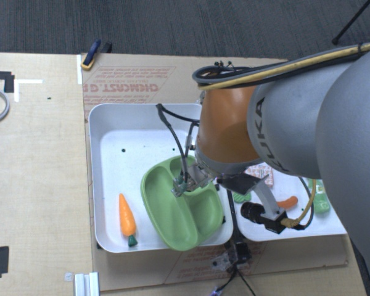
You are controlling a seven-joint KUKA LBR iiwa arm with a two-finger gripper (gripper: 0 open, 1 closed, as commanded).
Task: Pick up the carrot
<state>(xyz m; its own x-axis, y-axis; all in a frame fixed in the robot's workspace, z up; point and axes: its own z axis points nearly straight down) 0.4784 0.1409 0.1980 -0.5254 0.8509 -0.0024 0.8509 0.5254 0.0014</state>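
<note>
An orange carrot (127, 214) with a small green stem end lies in the left white bin (111, 142), near its front left corner, pointing away from the front wall. My gripper (183, 186) hangs over the green bowl (174, 216) in the middle front of that bin, well to the right of the carrot and apart from it. The big grey arm with its orange band (228, 128) hides the bin's right side.
The green two-part bowl fills the space right of the carrot. In the right bin (308, 230) lie a small orange piece (288, 201), a green item (321, 201) and a printed packet (263, 174). Black cables (172, 131) hang over the left bin.
</note>
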